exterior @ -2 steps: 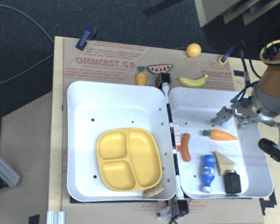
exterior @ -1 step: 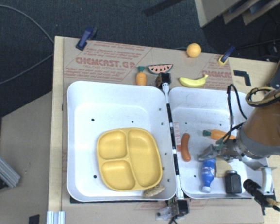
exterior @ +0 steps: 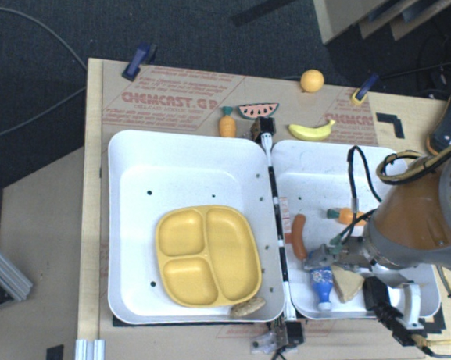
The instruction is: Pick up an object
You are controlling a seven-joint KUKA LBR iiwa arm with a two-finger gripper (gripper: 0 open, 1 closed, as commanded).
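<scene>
Overhead view of the bench (exterior: 65,224). The left bin (exterior: 132,167) holds a yellow divided tray (exterior: 207,256), with a small brown item (exterior: 247,307) at the bin's near edge. In the right bin (exterior: 313,163), the end effector (exterior: 343,252) sits low among a red sausage (exterior: 297,235), a blue tube (exterior: 322,286) and a tan wedge (exterior: 349,285); whether it is released or clenched cannot be told. A banana (exterior: 311,130) lies behind the bins.
</scene>
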